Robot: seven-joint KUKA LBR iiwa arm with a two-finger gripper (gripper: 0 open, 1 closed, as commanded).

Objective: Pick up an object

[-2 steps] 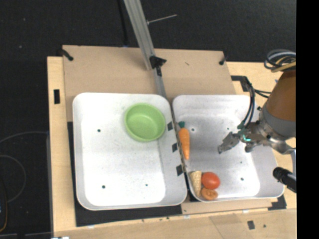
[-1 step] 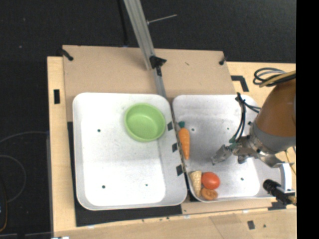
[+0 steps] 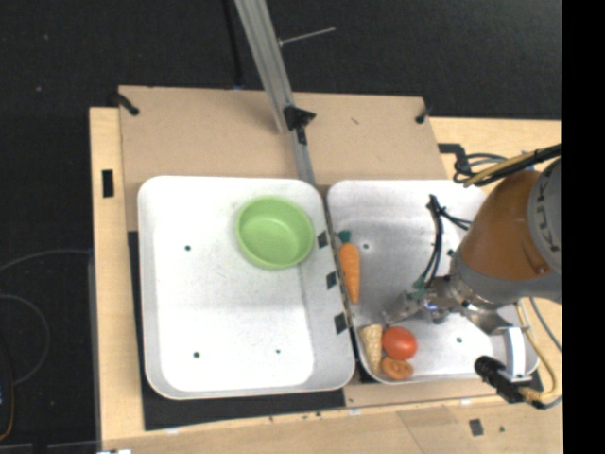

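The gripper (image 3: 413, 307), grip state unclear, hovers just above-right of the tomato (image 3: 400, 342), apparently not touching.

A tan wooden bench (image 3: 217, 140) stands on a dark black floor (image 3: 85, 36).

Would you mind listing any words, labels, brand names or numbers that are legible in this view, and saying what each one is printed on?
No legible text anywhere in this view.
Green bowl: plain, no marking.
Carrot, tomato and both white bins: no labels.
Arm's orange band: no readable print.
Small dark tabs between the bins: too small to tell whether they carry writing.
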